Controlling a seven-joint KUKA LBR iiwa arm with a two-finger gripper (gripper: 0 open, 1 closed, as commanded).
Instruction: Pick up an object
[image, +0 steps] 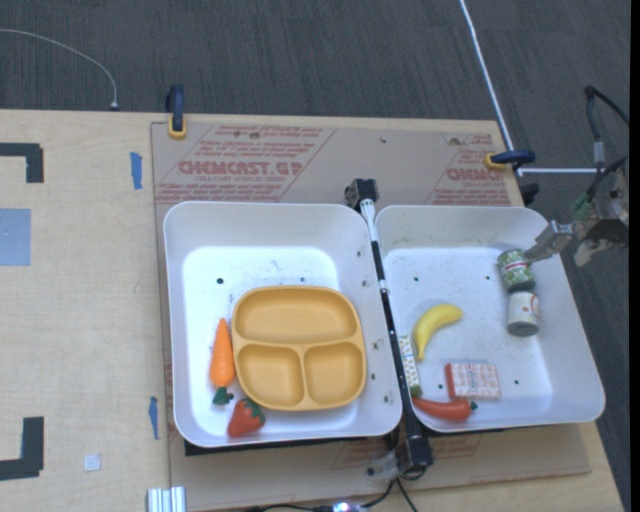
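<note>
Evidently no pick is complete: every item rests in a bin. Tool (560, 238) sits at the right bin's (570, 400) far right rim, just beside the green can (514, 269); whether it is open or closed cannot be told. Count, right bin: one green can, one white can (523, 312), one banana (435, 325), one red packet (471, 379), one chilli (443, 408). Left bin (190, 240): one yellow tray (297, 346), one carrot (222, 355), one strawberry (245, 419)
</note>
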